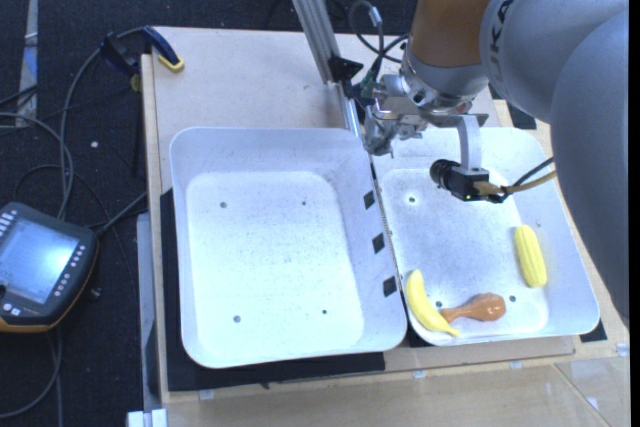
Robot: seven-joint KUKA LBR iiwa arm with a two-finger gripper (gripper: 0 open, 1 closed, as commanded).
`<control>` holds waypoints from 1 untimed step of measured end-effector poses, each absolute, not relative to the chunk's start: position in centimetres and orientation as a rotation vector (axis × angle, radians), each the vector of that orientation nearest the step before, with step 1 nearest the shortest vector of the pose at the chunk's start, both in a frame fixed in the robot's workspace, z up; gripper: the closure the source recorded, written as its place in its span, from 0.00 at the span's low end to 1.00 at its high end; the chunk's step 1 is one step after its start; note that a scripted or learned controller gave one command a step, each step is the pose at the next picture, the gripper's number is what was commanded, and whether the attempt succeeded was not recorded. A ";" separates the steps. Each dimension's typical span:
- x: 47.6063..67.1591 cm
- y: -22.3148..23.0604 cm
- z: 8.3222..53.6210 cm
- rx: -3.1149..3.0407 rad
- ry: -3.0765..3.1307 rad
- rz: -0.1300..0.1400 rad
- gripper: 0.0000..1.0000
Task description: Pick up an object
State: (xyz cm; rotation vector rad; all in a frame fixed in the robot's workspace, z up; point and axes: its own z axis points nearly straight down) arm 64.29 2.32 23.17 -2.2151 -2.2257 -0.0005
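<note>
Yellow banana (424, 306), brown chicken drumstick (478, 309) and yellow corn cob (530, 256) lying well below the gripper (385, 140) in the right bin (500, 340), gripper raised at the bin's upper left corner, nothing seen held

In the right bin (560, 215) lie a banana (424, 306), drumstick (478, 309) and corn cob (530, 256)

Both bins are white with fine dark speckles: the left bin (265, 245) and the right bin (470, 245). Below the grey metal gripper (385, 140) lie a yellow banana (426, 305), a tan-brown drumstick (476, 309) and yellow corn (530, 256)
</note>
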 end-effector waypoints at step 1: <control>64.9 7.8 23.0 -2.215 -2.226 -0.001 1.00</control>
